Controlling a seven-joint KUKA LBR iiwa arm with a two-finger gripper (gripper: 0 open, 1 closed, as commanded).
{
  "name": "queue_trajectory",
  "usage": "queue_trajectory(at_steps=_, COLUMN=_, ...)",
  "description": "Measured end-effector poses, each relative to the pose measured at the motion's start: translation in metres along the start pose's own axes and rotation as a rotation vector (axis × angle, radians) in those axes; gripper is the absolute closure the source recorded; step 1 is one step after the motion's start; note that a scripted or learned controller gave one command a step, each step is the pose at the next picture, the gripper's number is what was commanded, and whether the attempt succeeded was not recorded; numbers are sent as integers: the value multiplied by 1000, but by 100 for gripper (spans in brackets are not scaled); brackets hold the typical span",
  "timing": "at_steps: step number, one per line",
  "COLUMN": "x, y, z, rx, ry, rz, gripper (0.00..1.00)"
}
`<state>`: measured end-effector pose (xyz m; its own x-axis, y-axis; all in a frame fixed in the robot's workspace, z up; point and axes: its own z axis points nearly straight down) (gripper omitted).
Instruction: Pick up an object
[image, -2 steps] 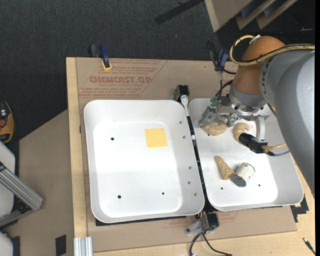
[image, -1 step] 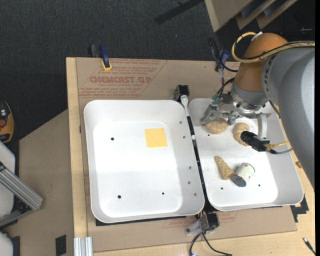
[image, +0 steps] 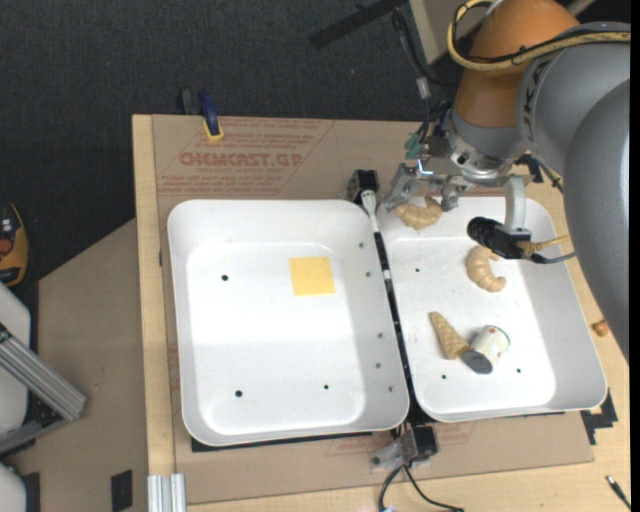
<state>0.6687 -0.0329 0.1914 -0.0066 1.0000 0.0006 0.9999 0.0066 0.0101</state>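
One hand (image: 428, 190) is hovering over a pastry (image: 418, 213) at the right bin's (image: 560, 385) far edge; its grip I cannot tell.

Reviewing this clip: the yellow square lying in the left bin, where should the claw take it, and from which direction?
The yellow square lies flat and alone on the floor of the left bin. Probably best: come straight down from above and pinch two opposite edges, since it looks too thin to offer a side face.
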Motion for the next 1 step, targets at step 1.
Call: queue_trajectory(at_steps=1, x=62, y=-2, z=6, rx=9, ry=1, rz=0, gripper=100)
